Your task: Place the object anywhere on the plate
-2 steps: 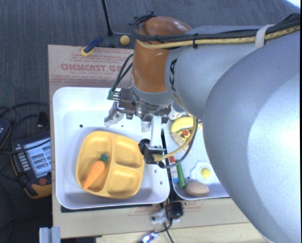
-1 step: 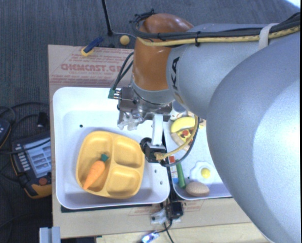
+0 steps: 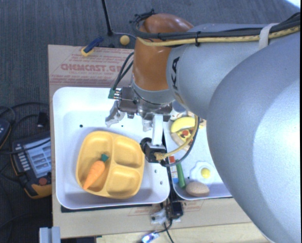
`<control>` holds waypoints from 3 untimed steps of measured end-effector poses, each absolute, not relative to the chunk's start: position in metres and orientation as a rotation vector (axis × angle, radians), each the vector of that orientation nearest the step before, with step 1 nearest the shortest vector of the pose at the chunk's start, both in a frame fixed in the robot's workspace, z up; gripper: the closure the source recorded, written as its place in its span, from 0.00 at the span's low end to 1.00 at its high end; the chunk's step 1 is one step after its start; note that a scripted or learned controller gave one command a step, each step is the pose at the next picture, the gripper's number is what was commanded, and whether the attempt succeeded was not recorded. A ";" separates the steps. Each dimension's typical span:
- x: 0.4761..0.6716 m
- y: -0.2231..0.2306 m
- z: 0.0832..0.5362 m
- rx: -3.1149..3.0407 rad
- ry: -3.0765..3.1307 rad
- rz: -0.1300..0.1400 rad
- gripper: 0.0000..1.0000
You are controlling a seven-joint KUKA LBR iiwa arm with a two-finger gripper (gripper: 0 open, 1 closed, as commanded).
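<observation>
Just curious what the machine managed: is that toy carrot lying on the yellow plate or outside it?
On it. The carrot lies inside the left compartment of the yellow plate, within its rim.

Counts on the worktop
Two white bins [image 3: 59, 151], one yellow plate [image 3: 128, 153], one carrot [image 3: 94, 172], one fried egg [image 3: 204, 172], one bread roll [image 3: 197, 188].

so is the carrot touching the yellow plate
Touching. The camera view shows the carrot lying in the plate's left compartment, resting on its floor.
</observation>
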State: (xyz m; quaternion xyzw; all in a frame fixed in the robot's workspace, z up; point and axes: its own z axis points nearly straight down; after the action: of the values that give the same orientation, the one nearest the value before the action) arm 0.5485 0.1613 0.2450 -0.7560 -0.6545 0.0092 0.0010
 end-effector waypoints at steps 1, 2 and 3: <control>0.548 0.161 0.245 -2.374 -2.055 0.029 0.00; 0.548 0.161 0.245 -2.374 -2.055 0.029 0.00; 0.548 0.161 0.245 -2.374 -2.055 0.029 0.00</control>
State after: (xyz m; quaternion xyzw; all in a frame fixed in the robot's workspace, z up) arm 0.5485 0.1613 0.2450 -0.7560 -0.6545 0.0092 0.0010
